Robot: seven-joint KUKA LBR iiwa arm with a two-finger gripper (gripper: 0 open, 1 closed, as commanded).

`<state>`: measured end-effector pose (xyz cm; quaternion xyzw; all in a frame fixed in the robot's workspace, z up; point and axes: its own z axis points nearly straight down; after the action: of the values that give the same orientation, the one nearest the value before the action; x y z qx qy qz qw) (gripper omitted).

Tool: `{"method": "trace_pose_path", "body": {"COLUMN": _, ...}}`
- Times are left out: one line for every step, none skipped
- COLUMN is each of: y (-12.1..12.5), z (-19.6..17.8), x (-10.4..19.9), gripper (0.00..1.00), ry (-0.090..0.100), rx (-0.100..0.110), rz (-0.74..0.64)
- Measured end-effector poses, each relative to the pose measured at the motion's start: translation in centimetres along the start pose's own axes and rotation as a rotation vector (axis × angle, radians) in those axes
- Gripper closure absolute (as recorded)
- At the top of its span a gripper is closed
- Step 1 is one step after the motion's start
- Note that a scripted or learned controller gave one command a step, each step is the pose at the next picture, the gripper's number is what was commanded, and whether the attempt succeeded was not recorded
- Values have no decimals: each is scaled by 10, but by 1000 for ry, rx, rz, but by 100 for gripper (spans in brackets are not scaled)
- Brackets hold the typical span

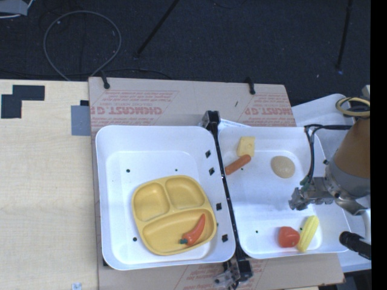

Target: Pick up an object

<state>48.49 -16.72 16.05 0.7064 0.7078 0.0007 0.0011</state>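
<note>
- Corn lies in the right bin, touching a red tomato, low and easy to reach.
- Hand hangs just above it; I cannot tell its grip.

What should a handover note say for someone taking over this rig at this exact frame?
Gripper: low over the right bin, nothing visibly between its fingers.
Right bin: cheese wedge, sausage, beige round piece, red piece touching the corn cob.
Left bin: yellow divided plate with a chili pepper in its large compartment.
Done: nothing lifted.
Left: grasp and raise one object.
</note>
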Motion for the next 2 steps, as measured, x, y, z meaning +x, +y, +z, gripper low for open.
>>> {"method": "trace_pose_path", "body": {"y": 1, "z": -42, "x": -3, "gripper": 100, "ry": 0, "rx": 1, "rz": 0}}
{"method": "trace_pose_path", "body": {"y": 4, "z": -105, "x": -1, "gripper": 100, "ry": -1, "rx": -2, "rz": 0}}
